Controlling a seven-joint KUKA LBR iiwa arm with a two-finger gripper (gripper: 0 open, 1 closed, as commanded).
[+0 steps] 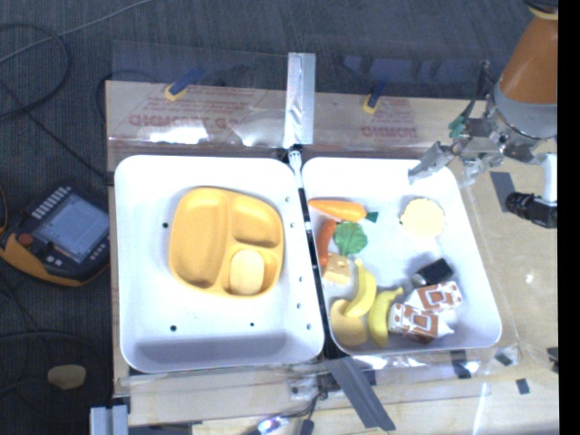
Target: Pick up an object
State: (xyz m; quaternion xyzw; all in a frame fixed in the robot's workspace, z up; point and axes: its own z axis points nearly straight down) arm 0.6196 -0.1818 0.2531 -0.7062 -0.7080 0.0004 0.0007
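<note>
A robotics lab, plainly. A grey arm with an orange band (535,57) reaches in over a table (227,116) wrapped in taped plastic sheeting. Two white bins (136,270) sit side by side, loaded with toy food: plastic bananas (358,306), a carrot (337,209), a yellow divided tray (227,240). A control pendant (56,234) lies on dark carpet (54,80), cables (36,39) trailing across it.

The yellow plastic divided tray (222,240) lies in the left white bin (136,333). In the right white bin (480,279), the orange toy carrot (337,209) lies at the back left, the pale round disc (422,217) to its right, the yellow toy bananas (362,308) at the front, and the red-and-white carton (428,310) just right of them.
</note>
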